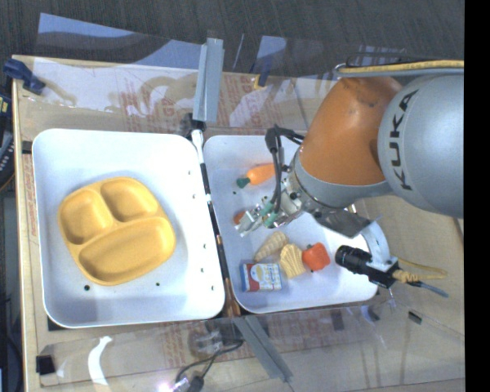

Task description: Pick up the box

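Here the box (264,277) is small, blue-edged with a pale printed face, lying flat in the right bin (229,219).

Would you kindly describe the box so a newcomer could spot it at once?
Look in the right-hand white bin, along its near edge. The box lies flat there, small and rectangular with a blue-and-red printed face, just below the pale ridged toy foods; it is the only flat-sided item.
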